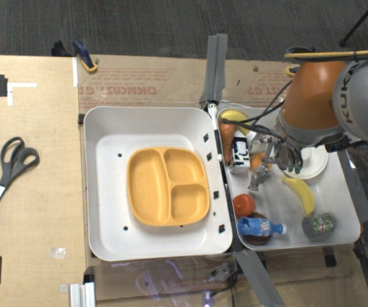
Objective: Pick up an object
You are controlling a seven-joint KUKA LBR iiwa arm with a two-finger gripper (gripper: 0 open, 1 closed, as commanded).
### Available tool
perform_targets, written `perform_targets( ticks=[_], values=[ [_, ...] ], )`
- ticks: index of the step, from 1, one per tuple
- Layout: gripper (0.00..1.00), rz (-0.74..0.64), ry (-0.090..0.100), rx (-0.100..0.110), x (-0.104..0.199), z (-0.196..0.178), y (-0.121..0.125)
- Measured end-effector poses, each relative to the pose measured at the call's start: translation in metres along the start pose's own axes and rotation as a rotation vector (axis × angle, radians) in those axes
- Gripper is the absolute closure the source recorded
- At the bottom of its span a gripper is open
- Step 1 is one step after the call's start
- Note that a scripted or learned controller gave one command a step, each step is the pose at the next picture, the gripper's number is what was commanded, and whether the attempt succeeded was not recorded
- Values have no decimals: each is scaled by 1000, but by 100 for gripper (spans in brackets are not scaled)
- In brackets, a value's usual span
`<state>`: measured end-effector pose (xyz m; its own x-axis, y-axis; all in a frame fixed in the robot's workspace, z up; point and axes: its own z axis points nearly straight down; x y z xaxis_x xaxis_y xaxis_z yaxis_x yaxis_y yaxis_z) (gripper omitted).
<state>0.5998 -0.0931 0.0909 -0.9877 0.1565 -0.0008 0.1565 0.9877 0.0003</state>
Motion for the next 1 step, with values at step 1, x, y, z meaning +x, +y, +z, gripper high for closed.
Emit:
perform_targets(
  ticks=[1],
  values=[
    [100,-3,-1,1,-1,-8,0]
  ],
)
